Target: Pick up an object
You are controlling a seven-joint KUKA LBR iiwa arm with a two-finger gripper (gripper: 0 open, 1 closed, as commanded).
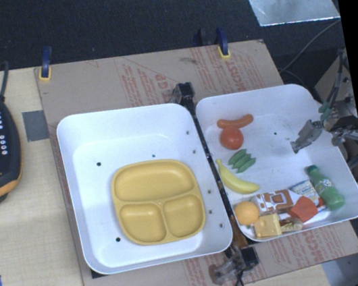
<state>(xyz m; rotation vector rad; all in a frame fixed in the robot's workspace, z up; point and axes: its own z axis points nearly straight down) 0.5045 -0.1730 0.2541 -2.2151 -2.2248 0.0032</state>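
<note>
The claw hovers, its opening unclear, over the right bin, and must descend to the green bottle

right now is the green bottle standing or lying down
Lying down. The green bottle rests on its side in the right bin, its length flat along the floor near the right wall, cap end pointing away from the camera.

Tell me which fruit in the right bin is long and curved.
The yellow banana, beside the bin's left wall; the tomato and orange are round.
</note>
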